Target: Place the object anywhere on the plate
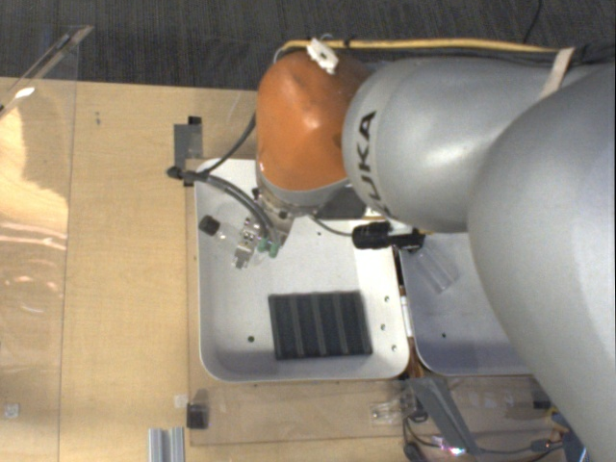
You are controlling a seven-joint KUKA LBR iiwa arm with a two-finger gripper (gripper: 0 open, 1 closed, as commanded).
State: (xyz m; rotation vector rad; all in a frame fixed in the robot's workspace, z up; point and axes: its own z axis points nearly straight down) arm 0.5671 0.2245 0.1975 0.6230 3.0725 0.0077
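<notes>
- Right now the big grey arm (462,142) reaches in from the right, over the left white bin (217,354).
- Its orange band (298,114) sits above the wrist.
- The gripper (252,243) hangs low over the upper left part of that bin, near a small dark object (207,225) just to its left.
- How far the claw is open, I cannot tell.
- A dark ridged plate (320,323) lies flat in the lower middle of the left bin, apart from the gripper.
- The right bin (452,349) sits beside it, mostly under the arm.

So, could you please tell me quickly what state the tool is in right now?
Tool: cannot be told; it sits over the left bin, upper left of the dark ridged plate.
</notes>
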